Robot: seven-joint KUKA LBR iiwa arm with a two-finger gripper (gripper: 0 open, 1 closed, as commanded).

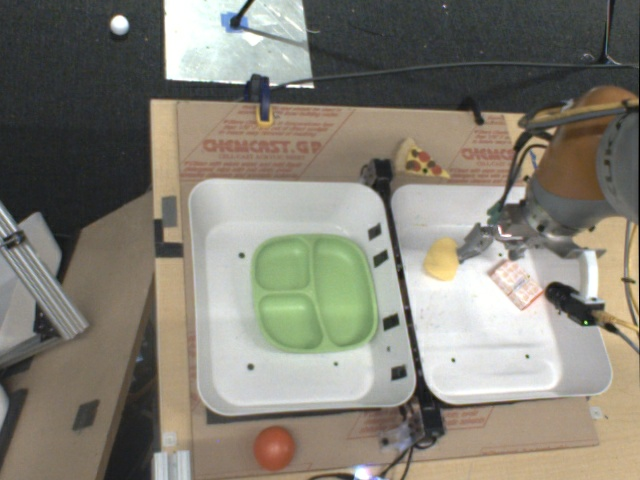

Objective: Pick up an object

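Observation:
A yellow lump-shaped object [441, 260] lies in the right bin [500, 368], near its left wall. A small pink and white packet [516, 284] rests to its right in the same bin. My gripper [478, 243] hangs over the right bin between these two, its fingers spread open just right of the yellow object, with nothing between them. The arm comes in from the right, over the bin's far right corner.
The left bin [225, 368] holds a green divided plate [313, 291]. A toy pizza slice [421, 159] lies on the board behind the bins. An orange ball [273, 447] sits on the bench in front of the left bin.

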